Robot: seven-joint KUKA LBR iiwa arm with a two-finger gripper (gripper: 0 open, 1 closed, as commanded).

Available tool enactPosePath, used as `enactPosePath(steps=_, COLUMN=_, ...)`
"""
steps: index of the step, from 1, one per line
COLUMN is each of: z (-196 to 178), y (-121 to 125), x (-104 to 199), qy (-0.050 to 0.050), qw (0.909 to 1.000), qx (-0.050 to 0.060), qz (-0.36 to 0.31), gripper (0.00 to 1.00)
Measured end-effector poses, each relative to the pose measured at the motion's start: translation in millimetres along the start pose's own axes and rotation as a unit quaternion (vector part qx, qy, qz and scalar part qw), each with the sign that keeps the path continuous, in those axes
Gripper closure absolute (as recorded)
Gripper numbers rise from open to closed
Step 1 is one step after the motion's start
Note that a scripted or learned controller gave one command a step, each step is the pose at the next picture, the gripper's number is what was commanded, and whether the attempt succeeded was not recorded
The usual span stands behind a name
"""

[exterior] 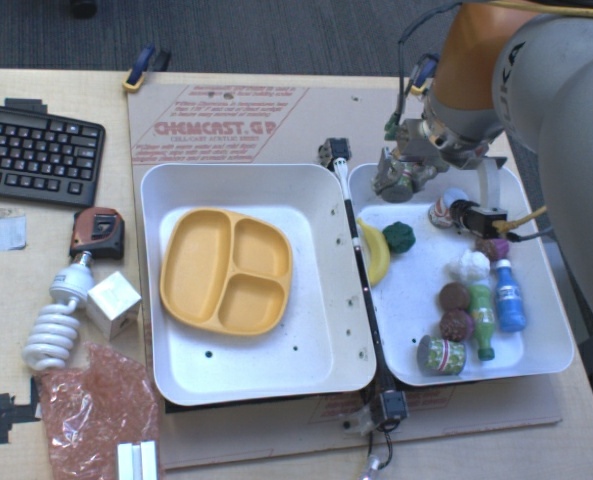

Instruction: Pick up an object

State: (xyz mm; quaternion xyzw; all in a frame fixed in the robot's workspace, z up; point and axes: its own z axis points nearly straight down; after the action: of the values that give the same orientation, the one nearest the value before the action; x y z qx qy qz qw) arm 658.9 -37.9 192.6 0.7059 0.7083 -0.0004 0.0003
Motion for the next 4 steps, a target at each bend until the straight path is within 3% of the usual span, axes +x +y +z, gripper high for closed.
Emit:
enactPosePath(steps=1, z=-17.2, y=0.2, x=45.2, qy=0.000, qw=1.0000, qx=0.000, qz=0.000, gripper=1.00)
enactPosePath(steps=2, z=-23.6, y=0.3, x=115.7, qy=0.000, qw=1.0000, qx=0.000, qz=0.000, gripper=1.00)
enactPosePath(steps=3, z=0.3, y=-105.3, x=79.3, qy=0.000, qw=1.0000, qx=0.001, qz=0.003, gripper=1.00)
enactPosePath(steps=4, z=0.3, y=-139.8, x=24.8, qy=0.000, qw=1.0000, qx=0.000, qz=0.003, gripper=1.00)
